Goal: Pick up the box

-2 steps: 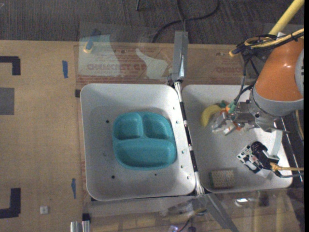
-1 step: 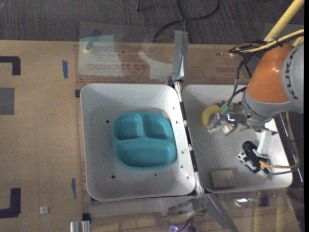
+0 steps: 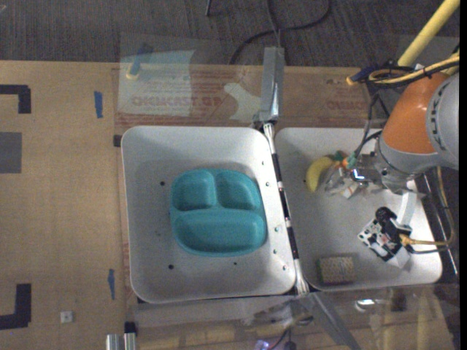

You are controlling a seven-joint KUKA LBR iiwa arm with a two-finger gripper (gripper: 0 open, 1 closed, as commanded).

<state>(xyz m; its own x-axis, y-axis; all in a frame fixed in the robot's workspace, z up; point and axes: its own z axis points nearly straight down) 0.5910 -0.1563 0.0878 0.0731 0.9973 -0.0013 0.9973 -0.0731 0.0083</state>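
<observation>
Nothing here can be read with certainty. At about eleven o'clock, a line of faint reddish print runs across the clear plastic sheet point(image 3: 162, 86) lying on the brown bench top point(image 3: 58, 195), its letters too blurred to make out. A similar reddish trace sits at one o'clock, just beyond the right bin point(image 3: 328, 131), equally illegible.

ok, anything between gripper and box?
No: in the camera view, bare white floor of the right bin runs from the gripper to the box. The yellow thing sits beside the gripper, off that line.
</observation>
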